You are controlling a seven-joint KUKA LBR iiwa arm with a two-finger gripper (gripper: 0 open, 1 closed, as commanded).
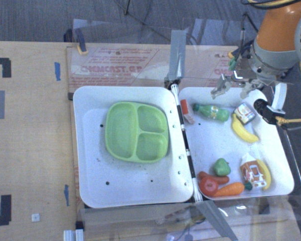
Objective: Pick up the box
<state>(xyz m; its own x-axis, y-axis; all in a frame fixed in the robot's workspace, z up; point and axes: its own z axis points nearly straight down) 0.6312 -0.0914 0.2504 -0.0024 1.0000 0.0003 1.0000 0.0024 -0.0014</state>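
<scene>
Tool hovers over the right bin's far edge, fingers spread, gripping nothing. Box lies near the bin's front, beside a carrot.

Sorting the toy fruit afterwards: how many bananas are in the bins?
2, both in the right bin: one banana near the far right beside the small can, another at the near right, partly under the box.

Wooden bench, two white bins side by side, left bin, right bin
</scene>
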